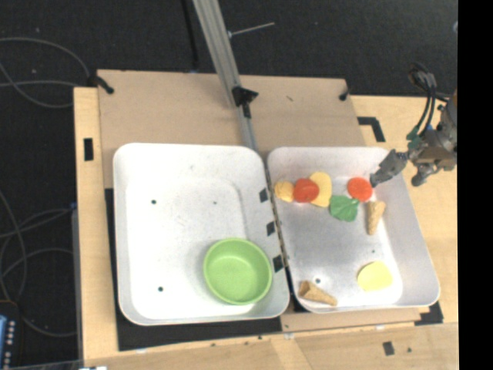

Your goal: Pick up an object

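We take the left bin (177,199) as our landmark: a shallow white tray with rounded corners. Just to its right, rim against rim, we see a second white bin (331,253), and small black clips (272,227) sit along the seam between them. Both rest on a tan bench (308,99), whose bare board stretches behind the left bin. A black mat (109,237) peeks out along that bin's left and front edges. Behind its far right corner we find a grey metal pole (216,37) slanting away, with a black clamp (244,96) near its foot. Well left of the bin, thin cables (38,60) loop over the dark floor.
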`<state>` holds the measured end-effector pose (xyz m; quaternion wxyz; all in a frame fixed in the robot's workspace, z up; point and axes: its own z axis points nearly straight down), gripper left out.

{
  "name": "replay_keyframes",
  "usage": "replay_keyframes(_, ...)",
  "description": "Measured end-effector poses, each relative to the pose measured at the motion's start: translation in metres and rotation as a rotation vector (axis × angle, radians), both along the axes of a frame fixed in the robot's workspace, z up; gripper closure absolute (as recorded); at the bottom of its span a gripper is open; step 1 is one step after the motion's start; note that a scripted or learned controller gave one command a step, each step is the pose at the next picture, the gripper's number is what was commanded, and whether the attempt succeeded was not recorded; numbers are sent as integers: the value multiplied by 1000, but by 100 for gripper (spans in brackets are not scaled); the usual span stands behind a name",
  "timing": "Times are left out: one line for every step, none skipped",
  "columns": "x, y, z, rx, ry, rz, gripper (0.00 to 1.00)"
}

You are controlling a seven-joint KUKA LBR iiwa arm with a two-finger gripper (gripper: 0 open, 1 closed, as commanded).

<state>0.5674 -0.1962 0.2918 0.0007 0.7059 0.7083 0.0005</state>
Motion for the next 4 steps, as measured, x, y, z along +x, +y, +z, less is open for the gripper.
replay_keyframes(0, 0, 0, 0, 0, 0, 0)
replay_keyframes(8, 4, -55, -2, 6, -1, 0)
replay_keyframes(-3, 4, -108, -2, 6, -4, 0)
replay_keyframes(-7, 2, -171, -1, 7, -5, 0)
